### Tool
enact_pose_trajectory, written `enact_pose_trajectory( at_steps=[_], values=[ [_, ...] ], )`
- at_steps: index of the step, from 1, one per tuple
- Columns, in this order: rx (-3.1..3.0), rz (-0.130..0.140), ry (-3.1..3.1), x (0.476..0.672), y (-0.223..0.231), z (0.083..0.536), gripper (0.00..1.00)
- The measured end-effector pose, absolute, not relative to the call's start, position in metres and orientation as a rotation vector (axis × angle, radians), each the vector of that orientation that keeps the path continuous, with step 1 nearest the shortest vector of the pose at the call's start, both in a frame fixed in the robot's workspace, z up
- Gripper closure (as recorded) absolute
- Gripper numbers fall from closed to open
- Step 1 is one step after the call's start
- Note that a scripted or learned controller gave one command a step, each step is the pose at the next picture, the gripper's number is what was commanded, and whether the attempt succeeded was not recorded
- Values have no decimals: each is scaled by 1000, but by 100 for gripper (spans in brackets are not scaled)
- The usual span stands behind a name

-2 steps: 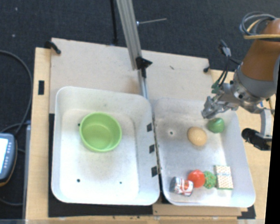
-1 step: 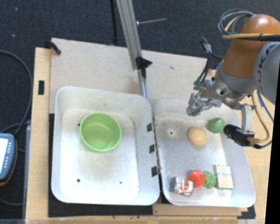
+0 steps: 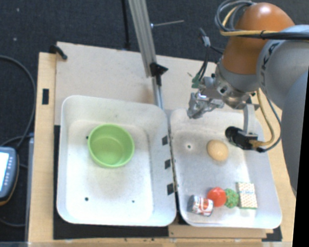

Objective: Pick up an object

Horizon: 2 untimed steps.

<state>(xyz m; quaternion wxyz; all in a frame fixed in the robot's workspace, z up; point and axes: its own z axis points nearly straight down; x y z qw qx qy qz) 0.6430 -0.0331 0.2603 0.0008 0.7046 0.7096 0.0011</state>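
Four small things lay in the right bin [image 3: 258, 173], the egg [image 3: 217, 150] nearest the hand [image 3: 197, 109], which hung over the bin's far edge, its grip impossible to judge, so the approach seemingly remained: move nearer and descend onto the egg.

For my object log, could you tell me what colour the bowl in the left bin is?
The bowl is light green, shown clearly in the camera view.

Right white shallow bin [image 3: 258, 173]: open floor at centre-left; beige egg-shaped object [image 3: 217, 150] mid, small items crowd front edge. Slanted metal pole [image 3: 146, 38] blocks left-rear approach.
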Motion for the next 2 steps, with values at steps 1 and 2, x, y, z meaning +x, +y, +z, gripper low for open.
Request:
enact_pose_trajectory(
  at_steps=[1,2],
  values=[
    [2215,0,2229,652,18,245,100],
    [2213,4,2228,660,64,252,100]
  ],
)
